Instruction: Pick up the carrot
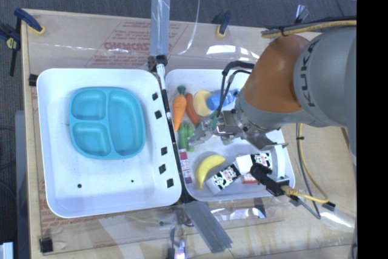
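The carrot [179,108] is orange with a green top and lies along the left wall of the right bin [285,182], near its back. A darker orange-red piece [191,107] lies right beside it. My gripper [212,127] hangs over the middle of the right bin, just right of and slightly nearer than the carrot, above a green item [185,134]. Nothing shows in its grasp. The grey arm with its orange band [276,79] covers the right part of that bin.
The right bin also holds a yellow round item [201,100], a blue item [212,104], a banana [208,167] and two cow-patterned boxes [225,177] [262,159]. The left bin [54,185] holds a blue divided plate [108,122].
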`<state>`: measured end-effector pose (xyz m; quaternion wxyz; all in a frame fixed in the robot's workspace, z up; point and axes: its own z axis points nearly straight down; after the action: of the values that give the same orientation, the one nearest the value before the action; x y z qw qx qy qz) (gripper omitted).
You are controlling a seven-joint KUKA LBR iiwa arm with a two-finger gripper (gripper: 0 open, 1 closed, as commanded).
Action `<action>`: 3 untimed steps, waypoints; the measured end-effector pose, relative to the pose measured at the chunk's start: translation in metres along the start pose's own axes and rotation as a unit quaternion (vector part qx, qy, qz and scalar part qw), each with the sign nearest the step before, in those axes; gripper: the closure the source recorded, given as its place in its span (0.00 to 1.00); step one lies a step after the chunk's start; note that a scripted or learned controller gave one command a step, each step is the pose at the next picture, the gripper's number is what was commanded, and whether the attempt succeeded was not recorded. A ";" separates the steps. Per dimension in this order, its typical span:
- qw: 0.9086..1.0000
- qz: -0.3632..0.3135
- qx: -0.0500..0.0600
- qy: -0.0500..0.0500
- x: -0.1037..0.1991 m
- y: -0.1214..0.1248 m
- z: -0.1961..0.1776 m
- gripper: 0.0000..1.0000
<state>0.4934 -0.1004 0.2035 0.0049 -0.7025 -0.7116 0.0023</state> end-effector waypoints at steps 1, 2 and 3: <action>1.000 -0.005 0.004 0.001 0.000 0.001 -0.009 1.00; 1.000 0.000 -0.002 -0.001 0.030 0.028 -0.054 1.00; 0.993 0.117 -0.001 -0.001 0.130 0.024 -0.041 1.00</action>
<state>0.5164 0.0301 0.2447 0.0035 -0.7812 -0.6242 0.0031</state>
